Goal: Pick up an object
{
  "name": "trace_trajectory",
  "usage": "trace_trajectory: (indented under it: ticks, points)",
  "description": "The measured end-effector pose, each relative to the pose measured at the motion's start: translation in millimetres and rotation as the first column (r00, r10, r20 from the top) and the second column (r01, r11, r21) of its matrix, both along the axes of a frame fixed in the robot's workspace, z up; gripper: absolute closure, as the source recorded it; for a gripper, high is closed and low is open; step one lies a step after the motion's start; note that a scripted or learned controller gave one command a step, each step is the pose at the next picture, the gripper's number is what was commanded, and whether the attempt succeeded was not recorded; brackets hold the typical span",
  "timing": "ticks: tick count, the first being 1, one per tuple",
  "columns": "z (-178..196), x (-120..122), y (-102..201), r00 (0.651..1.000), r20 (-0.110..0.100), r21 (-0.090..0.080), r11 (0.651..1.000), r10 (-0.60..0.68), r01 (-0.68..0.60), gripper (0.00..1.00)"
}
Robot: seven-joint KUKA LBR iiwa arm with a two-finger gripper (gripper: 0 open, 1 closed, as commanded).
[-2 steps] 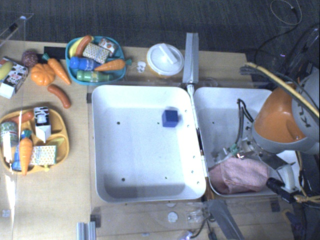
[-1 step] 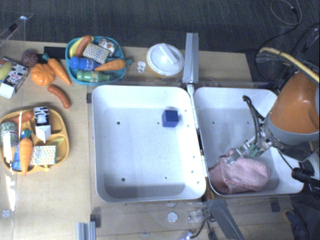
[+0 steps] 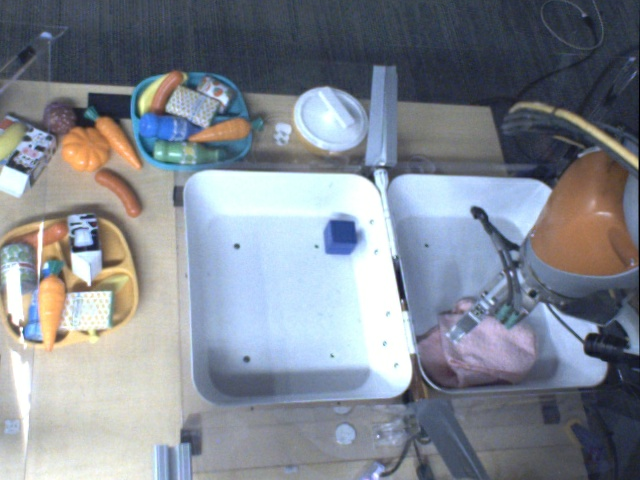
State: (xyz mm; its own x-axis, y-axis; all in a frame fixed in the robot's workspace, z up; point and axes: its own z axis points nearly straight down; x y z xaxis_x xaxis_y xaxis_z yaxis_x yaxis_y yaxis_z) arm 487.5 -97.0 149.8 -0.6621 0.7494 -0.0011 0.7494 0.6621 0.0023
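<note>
Crumpled pink cloth lies under the two-finger gripper, apparently touching; its grip cannot be told. Grasping underway; next, lift.

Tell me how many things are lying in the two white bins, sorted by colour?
Blue: 1, a small blue block in the left bin.
Pink: 1, a crumpled pink cloth in the right bin, with the gripper right at its top edge.
Total: 2

High fixed camera, slanted down.
It looked over both white bins, the gripper toward its right.
</note>
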Motion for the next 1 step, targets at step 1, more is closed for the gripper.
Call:
trace_trajectory:
  ticks: [1]
  points:
    - [-59.4,35.2,3.5,0.976,0.010,0.001,0.977,-0.215,0.215,0.00]
